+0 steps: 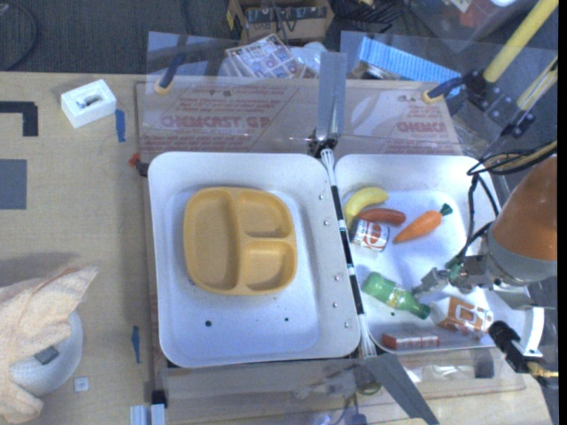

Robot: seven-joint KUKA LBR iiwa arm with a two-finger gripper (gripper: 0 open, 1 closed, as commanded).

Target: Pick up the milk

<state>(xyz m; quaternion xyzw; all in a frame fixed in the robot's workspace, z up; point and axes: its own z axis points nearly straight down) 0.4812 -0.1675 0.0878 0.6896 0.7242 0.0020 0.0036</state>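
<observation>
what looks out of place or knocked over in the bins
Nothing looks spilled or broken. In the right bin, the green bottle lies on its side, with the other items scattered loosely. The yellow tray sits flat in the left bin.

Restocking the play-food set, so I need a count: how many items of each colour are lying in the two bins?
Yellow: 2, banana and divided tray
Red: 3, sausage, can, bar
Orange: 2, carrot, carton
Green: 1, bottle
Total: 8
</observation>
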